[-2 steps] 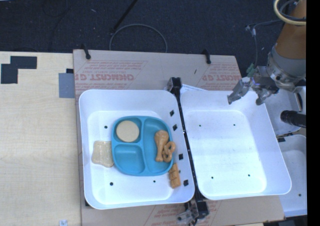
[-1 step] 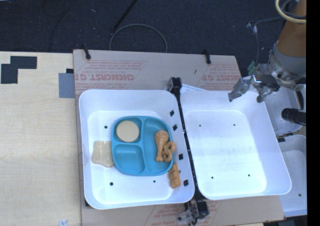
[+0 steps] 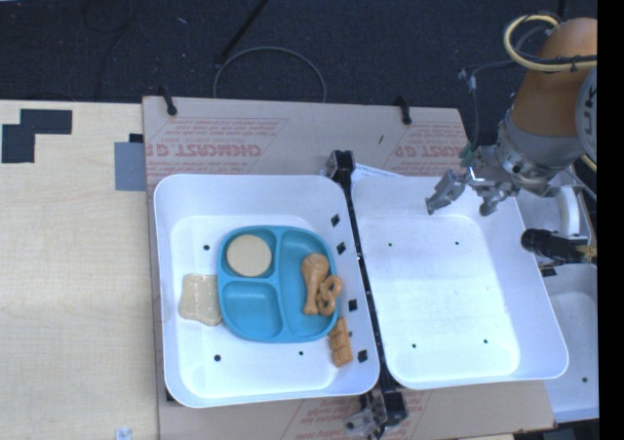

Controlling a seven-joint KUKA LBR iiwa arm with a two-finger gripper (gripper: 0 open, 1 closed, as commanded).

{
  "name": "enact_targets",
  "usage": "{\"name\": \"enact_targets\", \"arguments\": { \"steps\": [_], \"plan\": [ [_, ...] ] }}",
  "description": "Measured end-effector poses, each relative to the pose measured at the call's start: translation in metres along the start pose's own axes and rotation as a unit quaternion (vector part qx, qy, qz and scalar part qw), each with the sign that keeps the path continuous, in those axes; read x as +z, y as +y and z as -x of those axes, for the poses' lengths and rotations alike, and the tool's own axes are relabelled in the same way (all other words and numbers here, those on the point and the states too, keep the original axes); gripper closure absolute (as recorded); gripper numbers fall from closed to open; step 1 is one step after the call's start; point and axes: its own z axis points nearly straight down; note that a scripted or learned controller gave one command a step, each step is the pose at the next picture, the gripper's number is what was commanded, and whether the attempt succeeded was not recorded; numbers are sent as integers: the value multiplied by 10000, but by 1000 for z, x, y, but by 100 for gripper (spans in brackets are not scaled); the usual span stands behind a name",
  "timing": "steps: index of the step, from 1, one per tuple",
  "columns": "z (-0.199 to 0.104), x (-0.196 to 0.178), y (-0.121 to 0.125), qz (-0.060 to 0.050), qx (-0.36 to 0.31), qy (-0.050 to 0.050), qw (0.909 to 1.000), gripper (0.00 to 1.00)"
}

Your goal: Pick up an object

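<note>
a brown piece (image 3: 339,342) lies just off the blue tray's (image 3: 255,316) near corner in the left bin (image 3: 185,204); a pretzel (image 3: 320,283) and round cracker (image 3: 248,255) sit inside it. fingers (image 3: 436,198) spread, released, over the right bin's (image 3: 507,331) far edge.

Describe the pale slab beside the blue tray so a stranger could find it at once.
Start at the left white bin, which holds a blue divided tray. Just off the tray's left edge, on the bin floor, lies a pale slice of bread. Unlike the round cookie and the knobbly tan pieces, it is squarish and outside the tray.
</note>
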Motion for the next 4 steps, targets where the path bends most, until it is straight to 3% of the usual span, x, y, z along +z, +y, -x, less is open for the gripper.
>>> {"name": "enact_targets", "arguments": {
  "steps": [2,3,4],
  "plan": [
    [-9,126,4,1,-3,1,10000,0],
    [-8,112,5,17,7,-3,10000,100],
    [-3,52,-1,44,23,-8,10000,100]
  ]
}}
